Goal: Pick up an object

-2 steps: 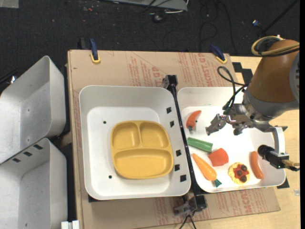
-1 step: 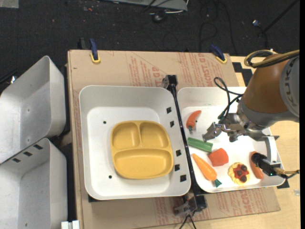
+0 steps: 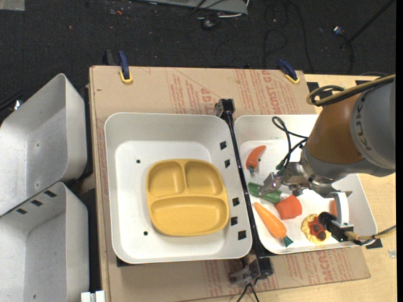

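Lower right of the frame, in the right white bin (image 3: pixel 264 126), the gripper (image 3: pixel 275 184) hangs over a green-stemmed red plastic vegetable (image 3: pixel 288 207), fingers seemingly apart, though the view is poor.

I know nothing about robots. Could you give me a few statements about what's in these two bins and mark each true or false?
1. The yellow tray lies in the left bin. True.
2. The tray has three compartments. True.
3. The carrot lies on the tray. False: it lies in the right bin, near the front.
4. The arm reaches over the left bin. False: it is over the right bin.
5. A red pepper lies beside the carrot. True.
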Available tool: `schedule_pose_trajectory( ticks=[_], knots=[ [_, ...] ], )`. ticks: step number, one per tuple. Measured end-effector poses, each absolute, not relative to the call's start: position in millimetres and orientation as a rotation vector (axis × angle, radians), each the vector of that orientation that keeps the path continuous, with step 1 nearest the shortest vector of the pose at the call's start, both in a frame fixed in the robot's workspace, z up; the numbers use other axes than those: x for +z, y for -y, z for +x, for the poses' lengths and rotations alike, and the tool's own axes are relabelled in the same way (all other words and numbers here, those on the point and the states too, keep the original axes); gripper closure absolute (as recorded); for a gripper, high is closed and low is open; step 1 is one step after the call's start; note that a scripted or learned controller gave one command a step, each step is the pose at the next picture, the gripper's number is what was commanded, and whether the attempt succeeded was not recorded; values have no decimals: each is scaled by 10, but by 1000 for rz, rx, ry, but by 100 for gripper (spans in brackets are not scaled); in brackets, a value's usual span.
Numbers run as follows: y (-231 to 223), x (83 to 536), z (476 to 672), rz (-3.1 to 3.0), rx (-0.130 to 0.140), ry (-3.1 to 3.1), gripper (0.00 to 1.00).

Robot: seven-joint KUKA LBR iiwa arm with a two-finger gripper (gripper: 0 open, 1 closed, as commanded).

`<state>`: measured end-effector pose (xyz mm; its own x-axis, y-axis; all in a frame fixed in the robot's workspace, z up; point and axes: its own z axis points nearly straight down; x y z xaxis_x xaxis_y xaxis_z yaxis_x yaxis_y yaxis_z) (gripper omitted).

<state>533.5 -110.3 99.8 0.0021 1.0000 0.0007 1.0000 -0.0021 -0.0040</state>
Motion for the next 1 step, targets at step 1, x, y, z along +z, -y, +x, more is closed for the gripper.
schedule_pose_trajectory(
  ticks=[1],
  knots=[
    [1101, 1125, 5341, -2225, 0, 2217, 100]
  ],
)
